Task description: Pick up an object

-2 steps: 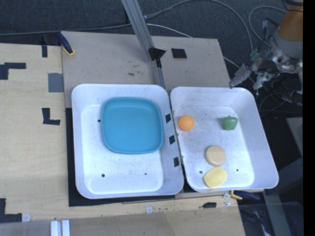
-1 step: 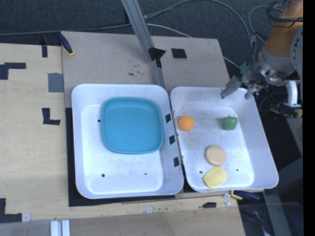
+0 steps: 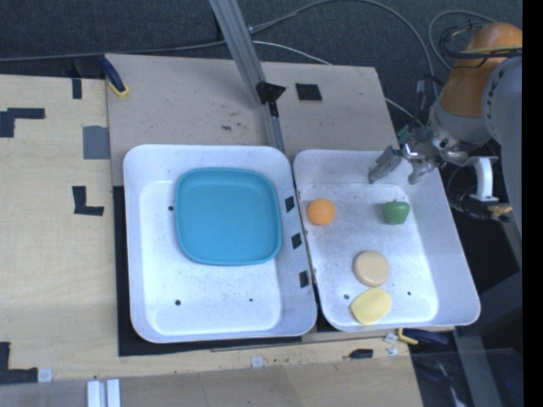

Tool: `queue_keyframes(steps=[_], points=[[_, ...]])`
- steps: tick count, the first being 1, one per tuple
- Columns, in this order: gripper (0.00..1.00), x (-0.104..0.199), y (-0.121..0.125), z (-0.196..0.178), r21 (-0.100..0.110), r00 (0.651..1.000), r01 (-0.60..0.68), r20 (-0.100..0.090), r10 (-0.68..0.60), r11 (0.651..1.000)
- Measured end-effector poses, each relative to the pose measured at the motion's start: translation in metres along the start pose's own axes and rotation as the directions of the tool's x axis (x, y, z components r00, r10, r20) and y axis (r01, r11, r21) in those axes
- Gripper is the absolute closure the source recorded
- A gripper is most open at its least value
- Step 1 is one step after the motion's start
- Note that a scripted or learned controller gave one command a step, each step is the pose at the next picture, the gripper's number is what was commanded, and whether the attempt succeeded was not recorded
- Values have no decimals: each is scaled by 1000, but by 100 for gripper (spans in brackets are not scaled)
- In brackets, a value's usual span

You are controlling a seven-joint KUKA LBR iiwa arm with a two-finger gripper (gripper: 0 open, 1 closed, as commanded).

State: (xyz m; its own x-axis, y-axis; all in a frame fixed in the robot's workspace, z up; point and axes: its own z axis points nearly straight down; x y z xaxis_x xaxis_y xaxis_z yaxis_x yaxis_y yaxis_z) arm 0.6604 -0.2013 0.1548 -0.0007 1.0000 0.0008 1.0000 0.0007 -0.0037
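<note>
On the bench (image 3: 356, 100), a tan board lying over a dark floor, two shallow white bins sit side by side, rims touching along the middle. Left bin (image 3: 153, 295) is the larger-looking one; w/in it a blue square plate (image 3: 227, 214) w/ rounded corners lies flat, toward the bin's 12 o'clock half, near its upper rim. Right bin (image 3: 441, 261) carries four small items, all well apart from the plate.

Arm (image 3: 488, 91) comes in from 3 o'clock of the view, grey w/ orange band up top, cables looping around it at 1–2 o'clock. Gripper (image 3: 399, 170) hangs over the right bin's 1 o'clock corner, fingers spread apart, nothing between them; one finger points toward 9 o'clock, the other sits closer to the wrist.

Items in right bin, big to small: pale yellow lump (image 3: 371, 305) at approx 6 o'clock of the bin, just inside the lower rim; tan round disc (image 3: 372, 268) just beside it at its 12 o'clock, can't tell if touching; orange ball (image 3: 321, 212) at the bin's 9–10 o'clock, near the shared rim; green object (image 3: 395, 213), small, at approx 2 o'clock of bin centre, lying near the gripper at the gripper's 6 o'clock, apart from the fingers.

Grey metal pole (image 3: 246, 49) slants across the bench from 12 o'clock down to the bins' shared upper corner. Black tape marks dot the wooden table (image 3: 42, 227) at 9 o'clock.
</note>
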Motion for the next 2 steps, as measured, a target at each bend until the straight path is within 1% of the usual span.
queue_keyframes(steps=[1, 2], points=[[0, 6, 3, 45, 0, 1000, 0, 0, 0, 1000], [100, 6, 4, 33, -3, 1000, 1, 2, -1, 1000]])
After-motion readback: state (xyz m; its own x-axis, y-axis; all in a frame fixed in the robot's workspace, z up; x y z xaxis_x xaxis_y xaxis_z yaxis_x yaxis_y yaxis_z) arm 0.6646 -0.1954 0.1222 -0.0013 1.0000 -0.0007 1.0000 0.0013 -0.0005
